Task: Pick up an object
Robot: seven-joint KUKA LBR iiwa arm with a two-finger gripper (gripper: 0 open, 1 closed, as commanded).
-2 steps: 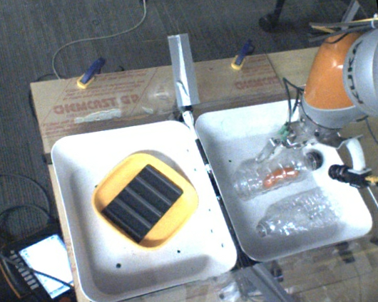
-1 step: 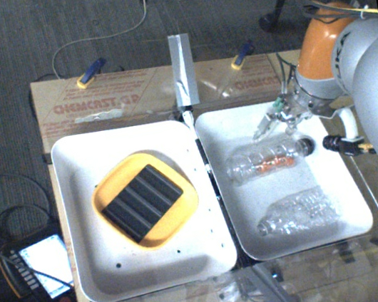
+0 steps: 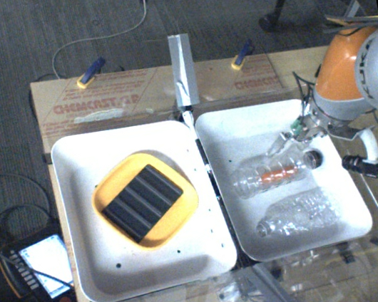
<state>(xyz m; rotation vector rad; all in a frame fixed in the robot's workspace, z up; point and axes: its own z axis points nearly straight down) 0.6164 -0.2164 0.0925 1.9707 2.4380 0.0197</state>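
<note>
Hanging over the right bin (image 3: 350, 223), the claw (image 3: 300, 130) sits near that bin's far right corner. It is small and partly hidden under the grey and orange arm (image 3: 353, 78), so I cannot tell how wide it is open, and I see nothing held in it.

Just in front of the claw, in the middle of the right bin, lies a clear bottle with an orange label (image 3: 271, 175). It lies on its side. Its cap end seems to point toward the claw, almost under it. A second clear bottle (image 3: 295, 213) lies near the front wall of the right bin, close beside the first one.

Both bottles look empty, so I think they are very light. Thin plastic like this is smooth and slippery, it can squash when squeezed, and a round bottle can roll away. The best place to hold is across the middle of the body.

Left of the right bin, the other bin (image 3: 75, 159) holds a big yellow and black thing (image 3: 145, 200). It looks stiff and too wide for the claw.
</note>
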